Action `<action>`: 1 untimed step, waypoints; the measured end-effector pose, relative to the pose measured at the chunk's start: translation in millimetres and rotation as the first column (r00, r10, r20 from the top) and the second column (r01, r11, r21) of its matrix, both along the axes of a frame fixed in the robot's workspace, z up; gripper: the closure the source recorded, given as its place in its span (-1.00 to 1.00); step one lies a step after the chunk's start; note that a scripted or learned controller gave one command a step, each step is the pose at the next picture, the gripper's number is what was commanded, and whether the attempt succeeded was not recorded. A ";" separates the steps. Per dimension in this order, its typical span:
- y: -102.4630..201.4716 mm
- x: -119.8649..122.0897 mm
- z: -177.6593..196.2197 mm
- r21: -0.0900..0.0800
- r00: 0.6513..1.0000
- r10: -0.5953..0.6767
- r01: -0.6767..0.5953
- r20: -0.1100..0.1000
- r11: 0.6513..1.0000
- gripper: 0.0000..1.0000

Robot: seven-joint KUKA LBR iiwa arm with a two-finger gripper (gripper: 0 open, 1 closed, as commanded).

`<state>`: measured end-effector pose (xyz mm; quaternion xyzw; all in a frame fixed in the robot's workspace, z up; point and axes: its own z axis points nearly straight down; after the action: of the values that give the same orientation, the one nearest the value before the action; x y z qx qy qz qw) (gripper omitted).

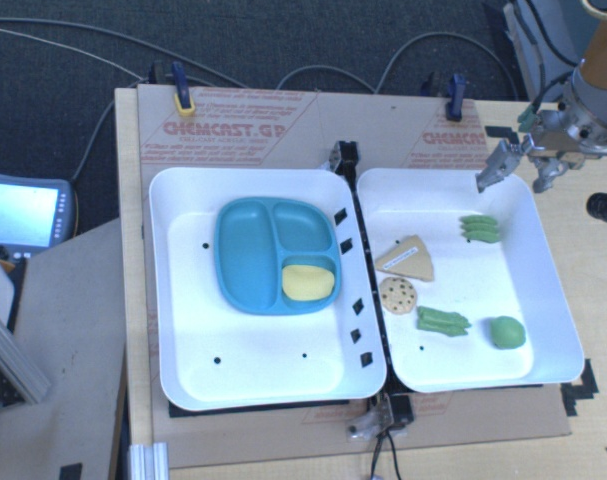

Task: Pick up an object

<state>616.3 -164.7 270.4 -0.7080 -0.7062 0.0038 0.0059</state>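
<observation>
Two white bins on the bench, side by side. Left bin (pixel 183 358) has a blue divided tray (pixel 253 248) with a yellow lump (pixel 308 282) in its lower right compartment. Right bin (pixel 553 318) holds five pickable items: a tan wedge (pixel 407 258) near the divider, a round cookie (pixel 397 295) just below it and close to touching, a green pod-like piece (pixel 443 321) right of the cookie, a green ball (pixel 507 332) further right toward the near corner, and another green pod piece (pixel 481 229) up near the far wall, well apart from the rest. I see the gripper (pixel 524 166) over the far right corner of the right bin, fingers spread, nothing between them. It looks like it sits above the bin rim rather than inside, though the slant makes height hard for me to judge. Nearest item to it is the upper green pod piece, below and left of the fingertips, not touching. All items are lying on the bin floor.
</observation>
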 end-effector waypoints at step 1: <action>0.5 2.1 7.8 -0.003 1.000 0.003 -0.003 0.013 1.000 -1.00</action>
<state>618.4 -164.2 278.2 -0.7070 -0.7072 0.0000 0.0003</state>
